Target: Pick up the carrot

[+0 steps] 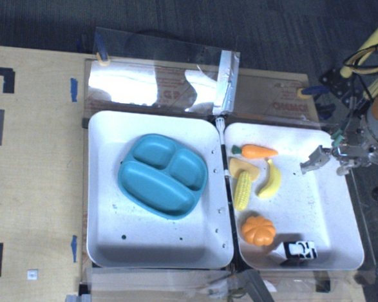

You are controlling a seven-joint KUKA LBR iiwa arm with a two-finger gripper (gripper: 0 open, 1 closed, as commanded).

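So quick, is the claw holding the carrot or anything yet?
Claw: holding nothing; open or closed cannot be told. It hovers right of the carrot.

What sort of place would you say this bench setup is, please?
Probably a robotics lab test bench: two shallow white bins, toy food such as a carrot, and a robot gripper reaching in from the right.

Bright, sharp view; strong glare on clear panel [156, 80].

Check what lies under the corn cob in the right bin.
The corn cob overlaps a yellow cheese wedge, whose covered lower-left part cannot be seen; otherwise bin floor.
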